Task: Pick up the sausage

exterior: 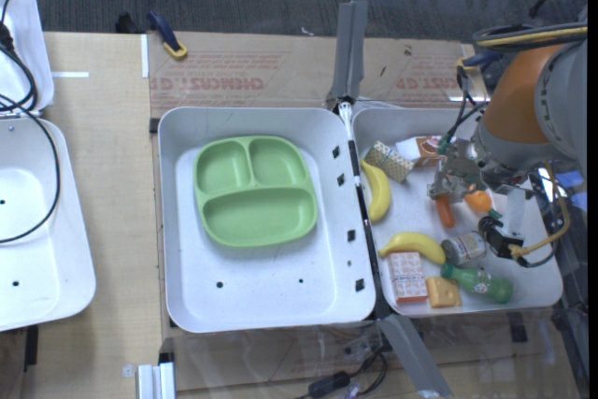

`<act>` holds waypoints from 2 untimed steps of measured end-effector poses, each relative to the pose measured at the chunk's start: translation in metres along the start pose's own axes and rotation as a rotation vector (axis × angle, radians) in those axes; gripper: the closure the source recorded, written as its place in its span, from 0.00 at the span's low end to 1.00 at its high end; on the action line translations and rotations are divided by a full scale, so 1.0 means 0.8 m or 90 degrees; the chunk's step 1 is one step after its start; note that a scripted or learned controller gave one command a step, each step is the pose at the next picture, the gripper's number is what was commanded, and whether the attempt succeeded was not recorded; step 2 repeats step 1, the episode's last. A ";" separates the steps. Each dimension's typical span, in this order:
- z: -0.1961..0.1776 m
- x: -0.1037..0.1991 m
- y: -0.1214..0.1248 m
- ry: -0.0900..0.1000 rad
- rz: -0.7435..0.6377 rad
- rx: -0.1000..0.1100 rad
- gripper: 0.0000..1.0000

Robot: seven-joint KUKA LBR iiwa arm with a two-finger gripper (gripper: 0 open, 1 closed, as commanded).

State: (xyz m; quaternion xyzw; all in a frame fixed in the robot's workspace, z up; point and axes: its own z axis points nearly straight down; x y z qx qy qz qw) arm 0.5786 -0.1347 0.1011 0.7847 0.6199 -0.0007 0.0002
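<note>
Sausage [445, 213]: small reddish-orange piece in the right bin, near the middle, just below the gripper tip.
Sausage axis: long axis runs roughly up and down the view, slightly tilted; the upper end sits under the gripper, the lower end points toward the near wall.
Gripper [448, 187]: low in the right bin, right over the sausage's upper end; the fingers are blurred against the clutter, so I cannot tell whether they are spread or pressed together, nor whether they touch the sausage.
Arm [528, 98]: grey with an orange band, coming in over the right bin's right side and covering much of that wall.
Right bin [392, 115]: crowded; bare floor shows mainly along the far wall.
Left of sausage: a banana [377, 189] lies along the left wall, with a little open floor between it and the sausage.
Below sausage: second banana [415, 245], a grey can [464, 248], a green bottle [478, 281], a red-and-white box [406, 277] and a yellow block [443, 292], all near the front wall.
Above sausage: a tan textured block [390, 161] and a white packet [420, 148].
Right of sausage: a small orange item [477, 199], just beside the gripper.
Left bin [177, 229]: holds a green divided plate [255, 191], with open floor all around it.
Table [103, 89]: bare wood to the left of the bins.
</note>
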 end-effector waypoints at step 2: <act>-0.113 0.091 -0.005 0.000 0.026 0.001 1.00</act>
